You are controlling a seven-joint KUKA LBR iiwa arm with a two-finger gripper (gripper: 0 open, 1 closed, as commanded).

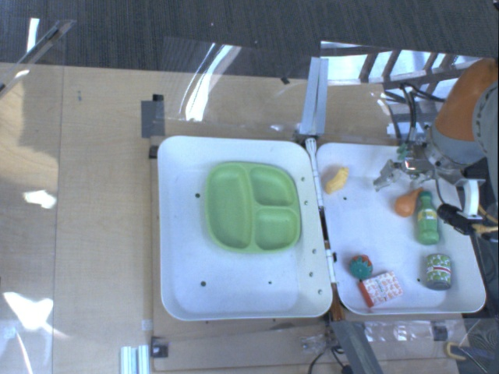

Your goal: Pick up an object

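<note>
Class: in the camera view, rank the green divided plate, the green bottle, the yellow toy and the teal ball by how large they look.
1. green divided plate
2. green bottle
3. yellow toy and teal ball: too alike to rank.

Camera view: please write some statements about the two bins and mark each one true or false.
1. The green tray lies in the left bin. True.
2. The tray holds a banana. False: the banana lies in the right bin.
3. The green bottle lies beside the orange thing. True.
4. The can stands in the left bin. False: in the right bin.
5. The end effector hangs over the right bin. True.
</note>
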